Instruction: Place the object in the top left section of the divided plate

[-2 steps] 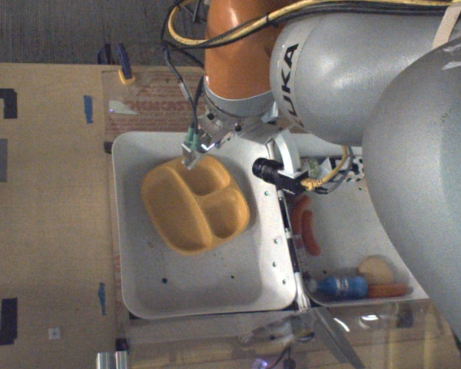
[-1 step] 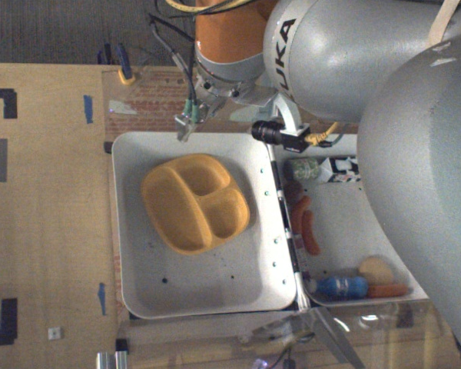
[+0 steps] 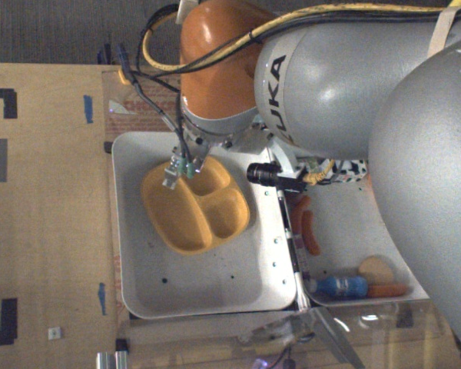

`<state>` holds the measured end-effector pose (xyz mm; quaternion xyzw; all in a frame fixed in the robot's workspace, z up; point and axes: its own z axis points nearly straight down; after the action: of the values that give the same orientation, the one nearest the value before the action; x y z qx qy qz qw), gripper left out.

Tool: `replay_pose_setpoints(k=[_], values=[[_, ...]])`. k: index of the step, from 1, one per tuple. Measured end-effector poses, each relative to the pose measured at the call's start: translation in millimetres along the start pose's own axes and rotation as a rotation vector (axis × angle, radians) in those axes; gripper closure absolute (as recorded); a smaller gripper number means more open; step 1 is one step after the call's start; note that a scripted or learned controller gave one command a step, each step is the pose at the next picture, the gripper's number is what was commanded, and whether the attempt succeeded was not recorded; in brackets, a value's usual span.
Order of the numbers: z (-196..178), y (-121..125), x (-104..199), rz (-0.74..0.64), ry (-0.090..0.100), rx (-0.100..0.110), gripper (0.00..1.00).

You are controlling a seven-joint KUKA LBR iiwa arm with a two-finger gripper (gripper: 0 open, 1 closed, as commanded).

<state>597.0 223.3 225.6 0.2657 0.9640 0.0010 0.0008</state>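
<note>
The end effector [image 3: 178, 169] hangs over the upper left edge of the yellow divided plate [image 3: 194, 208], its tip close above the plate's rim; whether it is spread, pressed together or pinching anything cannot be told from this slanted overhead view, and no object can be made out at its tip. The plate lies tilted in the left white bin [image 3: 196, 287], toward that bin's upper half, with its three sections open to the camera. Above the end effector rises the orange band [image 3: 215, 56] of the grey arm [image 3: 353, 83], which sweeps in from the right and covers much of the right white bin [image 3: 415, 294]. In that bin lie two red sausage-shaped pieces [image 3: 307, 225], a blue bottle-like item [image 3: 342, 287] and a tan rounded piece [image 3: 376, 268]. Both bins rest on the wooden table [image 3: 46, 206].
</note>
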Motion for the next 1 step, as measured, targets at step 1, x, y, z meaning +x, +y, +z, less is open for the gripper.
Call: replay_pose_setpoints(k=[1], values=[[3.0,-39.5,68.7,-0.174,0.001,0.000,1.00]])
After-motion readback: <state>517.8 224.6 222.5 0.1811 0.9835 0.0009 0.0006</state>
